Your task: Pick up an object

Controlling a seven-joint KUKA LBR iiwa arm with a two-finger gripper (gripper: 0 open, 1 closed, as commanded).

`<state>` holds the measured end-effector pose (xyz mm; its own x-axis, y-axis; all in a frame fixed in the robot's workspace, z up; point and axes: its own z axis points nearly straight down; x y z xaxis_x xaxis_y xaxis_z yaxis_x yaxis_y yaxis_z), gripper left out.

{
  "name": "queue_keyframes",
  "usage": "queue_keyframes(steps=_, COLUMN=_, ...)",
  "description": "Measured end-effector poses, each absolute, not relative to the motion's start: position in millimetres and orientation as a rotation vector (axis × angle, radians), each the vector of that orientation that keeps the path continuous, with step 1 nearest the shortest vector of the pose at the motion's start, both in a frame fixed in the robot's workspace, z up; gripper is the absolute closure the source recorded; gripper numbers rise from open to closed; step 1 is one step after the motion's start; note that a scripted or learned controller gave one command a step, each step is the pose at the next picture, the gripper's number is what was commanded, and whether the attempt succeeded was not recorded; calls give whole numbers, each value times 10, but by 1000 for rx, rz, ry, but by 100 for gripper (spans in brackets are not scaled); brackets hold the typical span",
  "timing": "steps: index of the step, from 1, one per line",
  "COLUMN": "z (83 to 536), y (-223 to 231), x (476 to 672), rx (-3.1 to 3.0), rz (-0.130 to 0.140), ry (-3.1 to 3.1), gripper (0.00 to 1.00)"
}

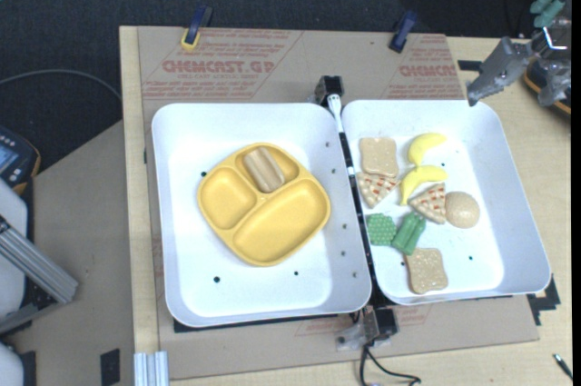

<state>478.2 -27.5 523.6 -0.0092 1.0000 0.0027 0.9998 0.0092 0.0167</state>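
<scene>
A: Camera view, entry one. What is cut off or hard to read?

B: The gripper sits at the far right, above the top right corner of the right bin. The grey fingers point down-left toward that corner, and the wrist behind them is cut off by the frame edge. Open or clenched cannot be told from this angle; nothing shows between the fingers.

A: And the objects to pick?

B: All loose pieces lie in the left half of the right bin: a cracker at the top, a banana beside it, a second yellow piece just below, two pizza slices, a round bun, green items partly overlapping so their shapes are hard to separate, and a toast slice nearest the front. The gripper is well apart from all of them.

A: Surroundings?

B: The left bin holds a yellow divided plate with a hot dog in its upper compartment. Both bins rest on a cardboard sheet printed with red lettering, held by two clamps at its far edge. A black clip sits where the bins meet at the top.
</scene>
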Motion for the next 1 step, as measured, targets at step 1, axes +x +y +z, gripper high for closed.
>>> queue_keyframes(steps=1, z=5273, y=-314, x=4804, rx=2216, rz=6, ry=2218, gripper=100)
